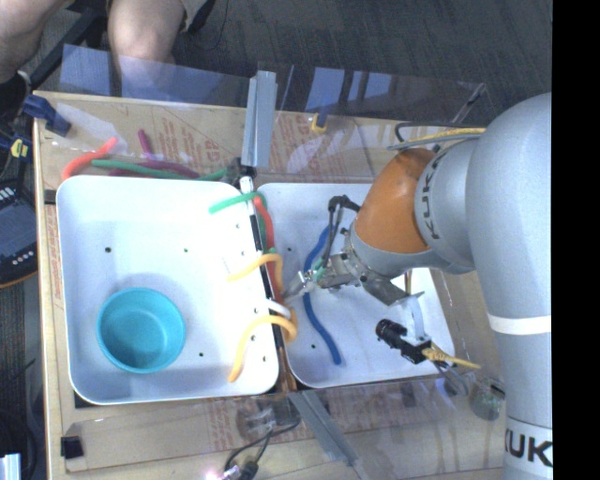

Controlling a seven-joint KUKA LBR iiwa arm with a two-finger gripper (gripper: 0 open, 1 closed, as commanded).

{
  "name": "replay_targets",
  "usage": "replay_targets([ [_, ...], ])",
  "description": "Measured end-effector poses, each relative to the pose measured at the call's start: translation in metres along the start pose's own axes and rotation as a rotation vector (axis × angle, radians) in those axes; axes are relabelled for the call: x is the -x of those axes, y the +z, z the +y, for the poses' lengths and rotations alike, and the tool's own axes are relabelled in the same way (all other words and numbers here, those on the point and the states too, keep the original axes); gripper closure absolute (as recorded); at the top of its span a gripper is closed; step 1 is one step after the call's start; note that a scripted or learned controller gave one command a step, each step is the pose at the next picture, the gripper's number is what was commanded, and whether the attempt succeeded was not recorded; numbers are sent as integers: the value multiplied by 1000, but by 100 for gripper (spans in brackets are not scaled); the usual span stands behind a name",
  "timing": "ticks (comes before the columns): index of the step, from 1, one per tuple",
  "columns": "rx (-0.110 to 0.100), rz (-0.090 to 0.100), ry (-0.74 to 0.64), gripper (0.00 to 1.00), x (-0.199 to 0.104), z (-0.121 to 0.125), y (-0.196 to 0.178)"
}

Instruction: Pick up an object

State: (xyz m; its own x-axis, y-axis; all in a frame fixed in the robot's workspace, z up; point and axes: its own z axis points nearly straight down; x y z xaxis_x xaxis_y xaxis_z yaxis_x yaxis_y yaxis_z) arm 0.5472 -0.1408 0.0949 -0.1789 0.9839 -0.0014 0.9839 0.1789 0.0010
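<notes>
- Right bin (309, 370): much of the floor and the far wall are hidden under the arm (506, 234).
- Arm: cut off by the lower edge. The lettering near its base is only partly readable.
- Gripper (305, 281): small and crowded, so its tip cannot be made out.
- Blue strip (323, 333): the upper run passes behind the gripper. Whether the two touch cannot be told, nor what kind of thing the strip is.
- Red tube (265, 223): lies between the bins, mostly hidden by the rims.
- Bare leg (141, 28): cut off by the top edge.
- Dark device (14, 234): cut off by the left edge, unidentifiable.
- Cable clutter (255, 422): blurred, at the bench's near edge.
</notes>
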Motion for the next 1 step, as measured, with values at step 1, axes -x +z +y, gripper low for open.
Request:
replay_targets([
  [1, -3, 0, -5, 100, 0, 0, -9],
])
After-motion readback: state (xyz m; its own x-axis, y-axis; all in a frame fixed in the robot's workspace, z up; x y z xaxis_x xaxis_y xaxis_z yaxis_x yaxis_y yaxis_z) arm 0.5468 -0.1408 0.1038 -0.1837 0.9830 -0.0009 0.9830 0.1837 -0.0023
